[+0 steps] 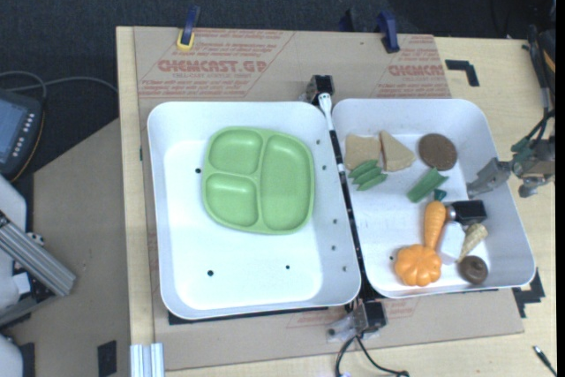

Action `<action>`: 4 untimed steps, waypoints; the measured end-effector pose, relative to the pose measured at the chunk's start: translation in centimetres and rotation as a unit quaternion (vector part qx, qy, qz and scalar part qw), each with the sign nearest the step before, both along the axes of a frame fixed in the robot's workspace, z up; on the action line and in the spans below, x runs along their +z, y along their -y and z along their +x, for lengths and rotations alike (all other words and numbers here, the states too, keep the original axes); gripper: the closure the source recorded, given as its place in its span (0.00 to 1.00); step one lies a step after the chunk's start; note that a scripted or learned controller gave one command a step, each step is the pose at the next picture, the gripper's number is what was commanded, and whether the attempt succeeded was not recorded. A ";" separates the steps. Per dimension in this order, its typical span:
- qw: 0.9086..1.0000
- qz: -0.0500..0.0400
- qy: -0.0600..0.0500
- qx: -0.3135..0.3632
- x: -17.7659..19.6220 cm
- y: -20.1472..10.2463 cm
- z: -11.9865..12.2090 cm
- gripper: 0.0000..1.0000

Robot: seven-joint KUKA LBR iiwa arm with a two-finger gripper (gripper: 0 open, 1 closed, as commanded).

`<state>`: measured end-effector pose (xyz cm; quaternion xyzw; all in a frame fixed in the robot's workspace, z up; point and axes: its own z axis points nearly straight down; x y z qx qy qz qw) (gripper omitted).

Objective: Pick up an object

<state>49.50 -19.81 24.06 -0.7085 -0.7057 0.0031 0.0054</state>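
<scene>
I am hanging my pincer [488, 175] at the right wall of the right bin [402, 109], just over its rim, since that bin is where everything worth grabbing is lying. Whether its tips are spread or pressed together I cannot tell; nothing is showing between them.

The left bin [168, 190] is keeping a pale green divided plate [259, 180], smooth, moulded, three shallow wells, too broad and flat for me. On the right the toy food is sitting loose: two tan wedge-shaped bread pieces [378, 151] at the far left, green bean pods [367, 176] just near of them, a brown round disc [437, 151] far right, a green stick [427, 185] in the middle. Closer to the near edge are lying an orange carrot [433, 222], tapered, touching a ribbed orange pumpkin [417, 266], with a small black block [467, 211], a pale cone-like piece [472, 237] and a dark brown ring [474, 268] to their right. The black block is nearest my pincer, so I am judging it the likeliest pick
</scene>
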 end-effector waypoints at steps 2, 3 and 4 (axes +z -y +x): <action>1.000 0.000 0.002 0.002 -5.7 0.0 0.3 0.00; 1.000 0.000 0.002 0.002 -12.0 -0.4 -0.3 0.00; 1.000 0.000 0.005 0.003 -15.8 -0.6 -0.3 0.00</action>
